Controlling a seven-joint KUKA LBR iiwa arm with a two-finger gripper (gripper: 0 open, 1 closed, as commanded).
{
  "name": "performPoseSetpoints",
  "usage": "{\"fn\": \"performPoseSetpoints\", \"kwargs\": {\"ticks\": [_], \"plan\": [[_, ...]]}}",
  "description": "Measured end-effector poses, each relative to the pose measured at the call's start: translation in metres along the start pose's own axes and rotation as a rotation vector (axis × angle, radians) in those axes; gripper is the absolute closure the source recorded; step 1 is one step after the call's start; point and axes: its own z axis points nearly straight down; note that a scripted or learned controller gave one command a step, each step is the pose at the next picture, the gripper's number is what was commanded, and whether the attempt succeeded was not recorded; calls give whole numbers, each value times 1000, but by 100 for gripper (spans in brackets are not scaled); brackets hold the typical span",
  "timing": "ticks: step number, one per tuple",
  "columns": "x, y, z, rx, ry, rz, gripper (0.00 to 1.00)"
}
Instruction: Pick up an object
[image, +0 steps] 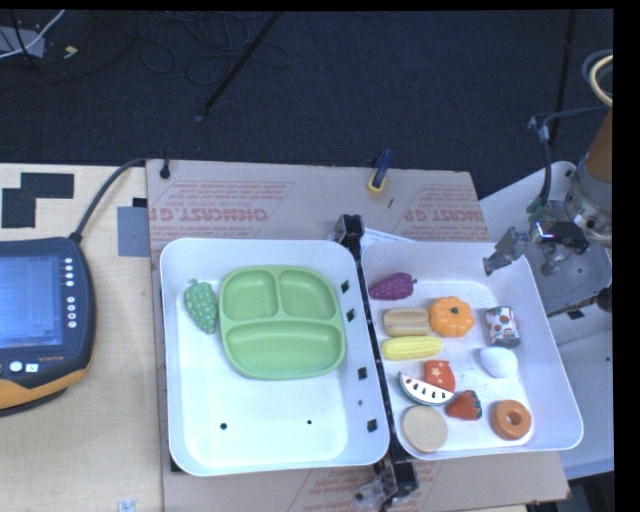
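Two white bins sit side by side on worktop (110, 200). Left bin (200, 430) holds green divided plate (282, 322) w/ green grapes (201, 305) just beside it at 9 o'clock. Right bin (560, 400) holds the pickable items: purple grapes (392, 287), bread roll (405, 322), orange pumpkin (452, 317), corn cob (411, 348), small can (501, 326), white egg (498, 362), watermelon slice (424, 388), red piece (440, 374), strawberry (463, 405), round cookie (425, 430), donut (511, 420).

Arm (600, 160) enters from 3 o'clock, wrist high, approx. over right bin's 1 o'clock corner. Gripper (530, 250) points toward 9 o'clock, above bin rim, apart from all items; nearest is small can. Finger state: cannot tell, metalwork too cluttered. Nothing seen between them. Pendant (40, 310) lies at 9 o'clock on worktop.
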Motion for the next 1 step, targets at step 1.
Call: {"fn": "performPoseSetpoints", "kwargs": {"ticks": [1], "plan": [[0, 2, -7, -12, -3, -2, 0]]}}
